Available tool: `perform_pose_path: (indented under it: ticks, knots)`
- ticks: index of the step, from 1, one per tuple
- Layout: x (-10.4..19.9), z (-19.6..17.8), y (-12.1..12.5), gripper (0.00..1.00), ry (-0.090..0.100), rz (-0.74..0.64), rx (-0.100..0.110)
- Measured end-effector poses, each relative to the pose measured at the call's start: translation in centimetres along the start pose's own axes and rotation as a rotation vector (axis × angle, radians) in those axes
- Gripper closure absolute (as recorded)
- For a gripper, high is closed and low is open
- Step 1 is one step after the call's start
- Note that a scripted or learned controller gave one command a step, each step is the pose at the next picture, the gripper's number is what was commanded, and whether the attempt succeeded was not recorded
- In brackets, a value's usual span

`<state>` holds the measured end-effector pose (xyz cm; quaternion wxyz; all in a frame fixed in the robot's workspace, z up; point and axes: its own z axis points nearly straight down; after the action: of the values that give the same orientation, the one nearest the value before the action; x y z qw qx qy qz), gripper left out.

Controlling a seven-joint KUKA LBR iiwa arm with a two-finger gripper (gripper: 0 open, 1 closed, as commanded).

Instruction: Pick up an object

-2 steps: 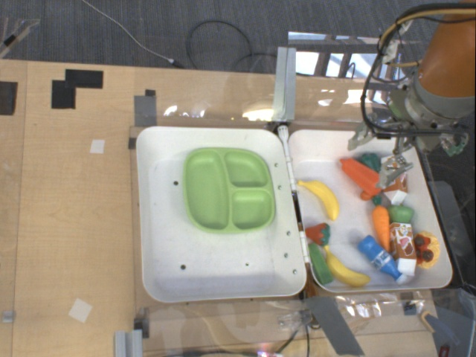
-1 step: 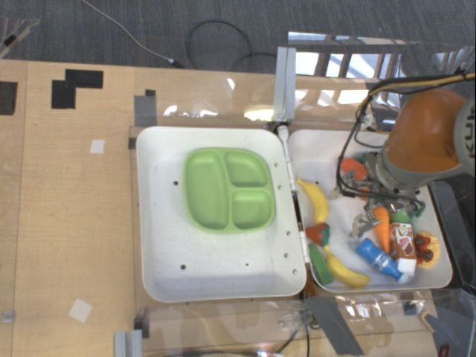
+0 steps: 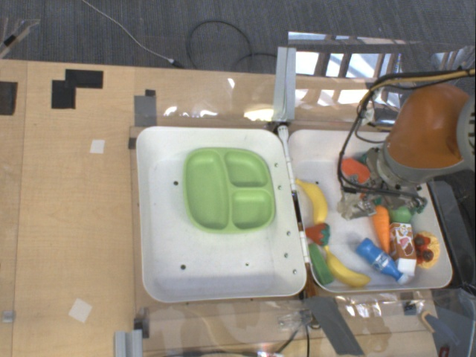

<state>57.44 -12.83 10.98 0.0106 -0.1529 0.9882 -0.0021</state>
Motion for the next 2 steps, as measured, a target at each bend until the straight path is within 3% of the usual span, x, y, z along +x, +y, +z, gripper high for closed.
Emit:
perform_pose_path:
  ticks: [1,2]
  knots:
    - [1.90,-4.22,-1.71,1.00,0.009,-0.439,-0.005]
    - [1.88,-4.11,-1.58,0.00,0.010,-0.440,-0.007]
